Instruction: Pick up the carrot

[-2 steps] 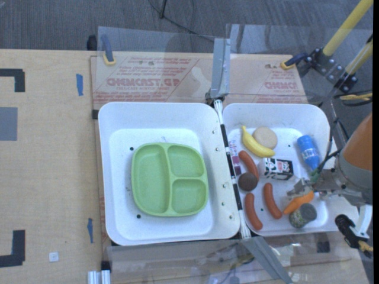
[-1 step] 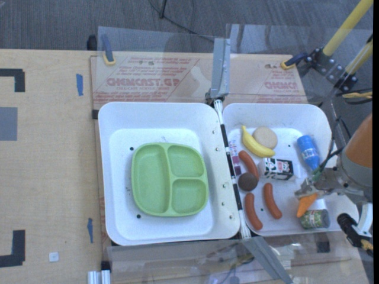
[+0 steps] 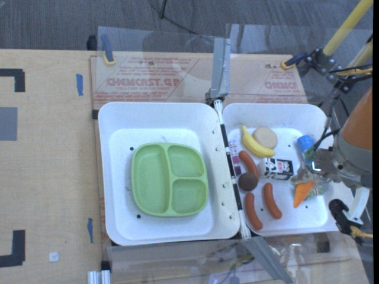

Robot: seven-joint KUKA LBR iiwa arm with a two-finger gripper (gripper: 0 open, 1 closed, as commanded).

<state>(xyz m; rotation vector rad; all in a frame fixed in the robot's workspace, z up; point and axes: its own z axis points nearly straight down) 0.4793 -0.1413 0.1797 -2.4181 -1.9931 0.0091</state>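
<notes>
The grey arm (image 3: 361,152) comes in from the right edge of the camera view, its orange band (image 3: 362,123) showing as a broad curved patch at the frame's border. Below the band the wrist angles leftward and down, ending in the hand (image 3: 312,173), which sits low over the right side of the right bin. Dark cables loop beside the wrist.

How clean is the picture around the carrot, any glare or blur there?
Camera view: the carrot reads sharp and orange against the right bin; the gripper above it is a dark, cluttered blur. Soft, even light, faint shadows; clear sheeting along the bench's near edge gives mild glare.
</notes>
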